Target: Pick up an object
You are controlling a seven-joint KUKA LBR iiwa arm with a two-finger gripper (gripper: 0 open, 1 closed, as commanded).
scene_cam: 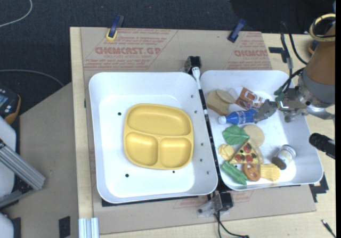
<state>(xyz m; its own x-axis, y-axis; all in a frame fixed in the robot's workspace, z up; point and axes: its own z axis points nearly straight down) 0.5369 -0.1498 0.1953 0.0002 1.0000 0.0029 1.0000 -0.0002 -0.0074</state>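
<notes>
— What's it after in there?

— Looks like the blue bottle (241,117), lying on its side in the right bin (298,170), white cap pointing left, toward the wall between the bins. It's blue plastic, small and slim.

— And the claw?

— The gripper (269,109) sits right at the bottle's right end, low in the bin. I can't tell from here whether it's closed or spread, or whether it has the bottle at all.

— Much room around it?

— Not to the near side. A green leaf (234,134) and a pizza slice (246,156) crowd just below the bottle, with a corn cob (269,171) and a small can (285,153) nearer still. On the far side a tan bread piece (218,101) and a brown packet (249,96) lie close. The right part of that bin, under the arm (322,74), is bare white floor.

— The other bin?

— The left bin (106,125) has a yellow divided plate (157,136) in the middle, with open white floor all round it.
</notes>
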